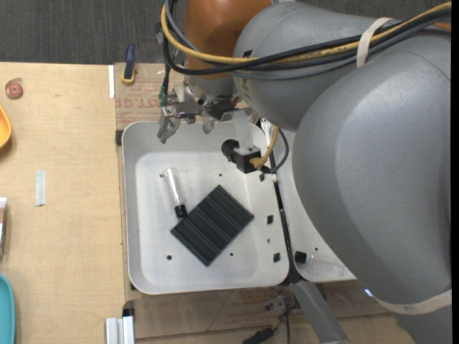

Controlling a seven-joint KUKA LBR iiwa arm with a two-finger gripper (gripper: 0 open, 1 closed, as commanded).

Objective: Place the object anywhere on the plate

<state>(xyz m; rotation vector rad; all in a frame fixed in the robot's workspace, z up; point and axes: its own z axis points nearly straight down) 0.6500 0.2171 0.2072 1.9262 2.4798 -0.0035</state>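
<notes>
A black ribbed square plate (212,223) lies flat, turned like a diamond, in the lower middle of the left white bin (143,264). A small clear tube with a black cap (173,190) lies on the bin floor just beyond the plate's upper left edge, the cap close to the plate. My gripper (186,127) hangs over the bin's far rim, above and beyond the tube. Its two fingers stand open and apart, with nothing between them.
My grey arm with its orange band covers the right bin and the bench's right side. A black and yellow cable fitting (242,157) hangs over the bin's right part. A blue clamp (130,63) sits at the far edge. Small items lie on the wooden bench (64,228) at left.
</notes>
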